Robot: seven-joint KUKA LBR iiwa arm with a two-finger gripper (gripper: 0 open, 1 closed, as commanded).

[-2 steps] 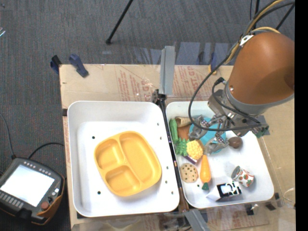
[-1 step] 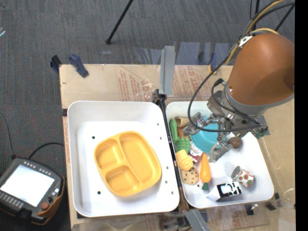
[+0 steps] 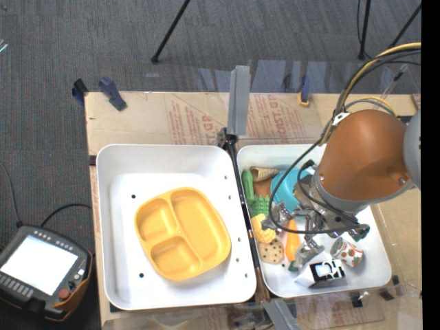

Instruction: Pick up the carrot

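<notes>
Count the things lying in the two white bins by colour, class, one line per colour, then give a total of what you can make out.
Yellow: 2, the divided plate and a small toy
Orange: 1, the carrot
Green: 1, a toy
Blue: 1, a piece partly hidden by the arm
Brown: 1, a cookie
White with red: 1, a cup
Total: 7
</notes>
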